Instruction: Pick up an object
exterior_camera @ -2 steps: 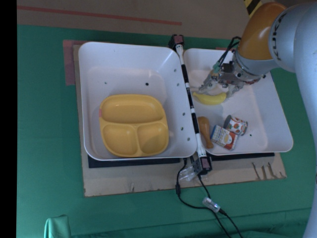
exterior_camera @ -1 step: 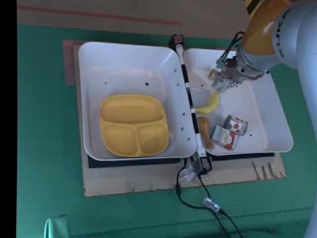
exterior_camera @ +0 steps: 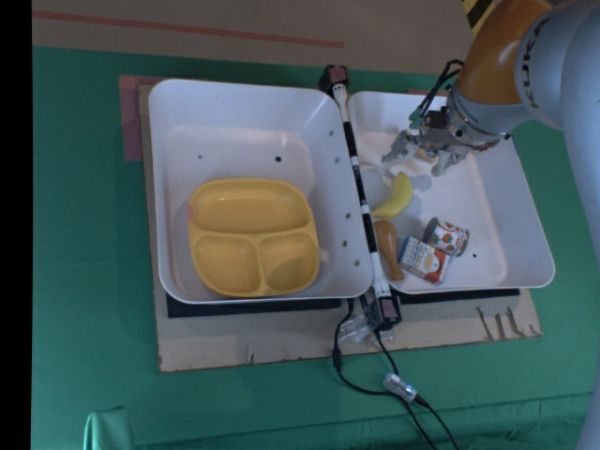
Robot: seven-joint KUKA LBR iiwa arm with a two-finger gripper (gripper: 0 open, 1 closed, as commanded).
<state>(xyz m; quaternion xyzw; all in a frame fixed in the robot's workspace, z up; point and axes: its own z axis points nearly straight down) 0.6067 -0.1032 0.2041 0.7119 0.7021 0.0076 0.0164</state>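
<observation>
My gripper (exterior_camera: 422,157) hangs over the back part of the right bin (exterior_camera: 511,204), its fingers spread open with nothing between them. Just below and left of it a yellow banana (exterior_camera: 396,197) lies on the bin floor, apart from the fingers. Nearer the front stand a small printed can (exterior_camera: 448,236) and a small printed box (exterior_camera: 425,260). An orange-brown elongated piece (exterior_camera: 388,249) lies against the bin's left wall.
The left bin (exterior_camera: 234,120) holds a yellow divided plate (exterior_camera: 251,235). A black-and-white bar (exterior_camera: 359,195) runs between the bins. Cables (exterior_camera: 394,382) trail off the bench's front edge.
</observation>
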